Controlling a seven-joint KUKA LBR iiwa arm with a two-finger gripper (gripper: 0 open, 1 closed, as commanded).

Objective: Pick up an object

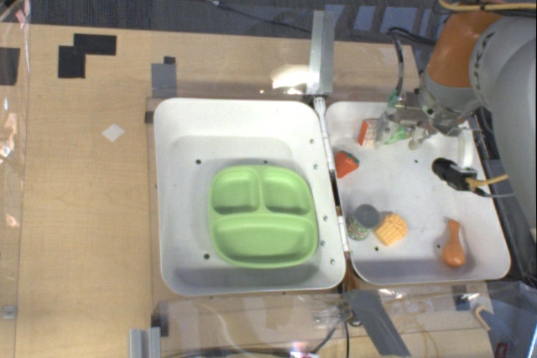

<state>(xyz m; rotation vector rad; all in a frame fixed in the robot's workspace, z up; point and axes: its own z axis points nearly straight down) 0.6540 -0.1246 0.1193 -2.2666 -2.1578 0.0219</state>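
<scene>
The right bin (419, 264) holds several small things. A small orange and white box (367, 132) lies near its back left corner, and a red piece (346, 163) sits just in front of that by the left wall. Toward the front are a grey round can (364, 218), a yellow waffle-like piece (391, 229) touching it, and an orange gourd-shaped toy (454, 243) at the front right. My gripper (396, 127) hangs low over the back of this bin, just right of the orange and white box. Nothing shows held in it.
The left bin (176, 180) carries a green divided plate (264, 214) in its middle. A metal divider (322, 63) stands between the bins at the back. The arm's grey body and orange band (457, 46) cover the right bin's back right corner.
</scene>
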